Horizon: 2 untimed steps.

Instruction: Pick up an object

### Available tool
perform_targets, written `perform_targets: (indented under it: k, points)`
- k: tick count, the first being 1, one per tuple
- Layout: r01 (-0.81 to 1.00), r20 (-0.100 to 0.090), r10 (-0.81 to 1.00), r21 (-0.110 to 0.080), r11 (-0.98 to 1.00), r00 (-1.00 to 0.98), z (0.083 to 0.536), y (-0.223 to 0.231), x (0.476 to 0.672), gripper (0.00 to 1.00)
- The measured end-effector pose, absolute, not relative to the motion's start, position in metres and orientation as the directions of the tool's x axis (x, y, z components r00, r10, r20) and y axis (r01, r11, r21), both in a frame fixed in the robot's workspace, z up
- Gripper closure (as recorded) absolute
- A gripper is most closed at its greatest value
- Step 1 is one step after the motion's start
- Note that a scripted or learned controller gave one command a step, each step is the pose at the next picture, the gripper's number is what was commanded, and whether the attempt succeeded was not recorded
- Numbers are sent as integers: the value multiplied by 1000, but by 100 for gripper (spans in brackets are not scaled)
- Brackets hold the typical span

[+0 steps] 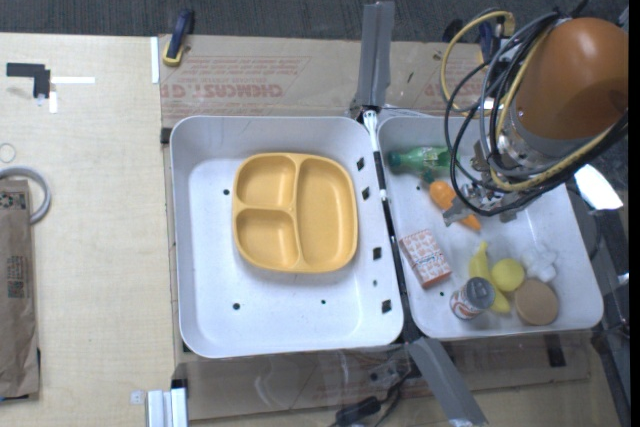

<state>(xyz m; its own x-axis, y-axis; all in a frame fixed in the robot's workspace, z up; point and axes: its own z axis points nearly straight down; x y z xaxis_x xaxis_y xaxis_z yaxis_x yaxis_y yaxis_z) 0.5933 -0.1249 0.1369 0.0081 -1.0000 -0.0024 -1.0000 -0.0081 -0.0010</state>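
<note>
While the arm (560, 85) is reaching in over the right bin (575, 300), its jaws are sitting low near that bin's far side, hidden under cables, so whether they are wide or narrow cannot be told. A green bottle (420, 157) is lying by the far-left corner, an orange piece (442, 194) just beside it. A red-and-white box (425, 258), yellow fruit (500, 270), a can (472, 296) and a tan disc (537, 302) are crowding the near edge. A yellow tray (296, 212) is resting in the left bin (200, 315).

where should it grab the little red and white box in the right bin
Across its two long edges, coming straight down. The red and white box lies flat on the right bin floor, apart from its neighbours, with bare floor along both long sides for the fingers.
</note>
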Motion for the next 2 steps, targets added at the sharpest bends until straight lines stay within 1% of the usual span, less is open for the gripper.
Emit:
perform_targets:
  k: [1, 2]
  points:
    - [-982, 3, -982, -17, -188, 188, 101, -91, 645, 0]
    - [-962, -3, -962, -2, 273, -273, 92, -92, 633, 0]
